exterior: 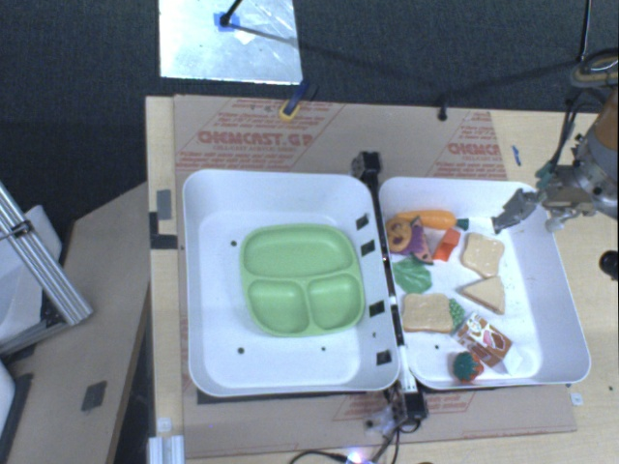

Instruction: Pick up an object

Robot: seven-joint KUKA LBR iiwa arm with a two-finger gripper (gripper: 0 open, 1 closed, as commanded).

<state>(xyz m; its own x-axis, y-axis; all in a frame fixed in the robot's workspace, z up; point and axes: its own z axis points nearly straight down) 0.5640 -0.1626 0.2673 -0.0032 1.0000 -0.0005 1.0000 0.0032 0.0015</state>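
the grey two-finger gripper [530,208] is seen spread apart, nothing pinched, over the right white bin's [571,341] far right. the square toast slice [482,254] sits just left, best approached straight down, centred.

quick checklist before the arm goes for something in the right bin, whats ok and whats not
1. Gripper above the right bin: ok, it hangs over the upper right corner.
2. Nothing between the fingers: ok, no toy is held there.
3. Finger state: ok, they look spread open.
4. Target below the gripper: not ok, the nearest piece, the upper bread slice, lies down and left of it.
5. Room around targets: not ok at upper left, where the carrot, purple piece and orange block crowd together; the bread slices lie more apart.
6. Green tray in the left bin: ok, away from the work.
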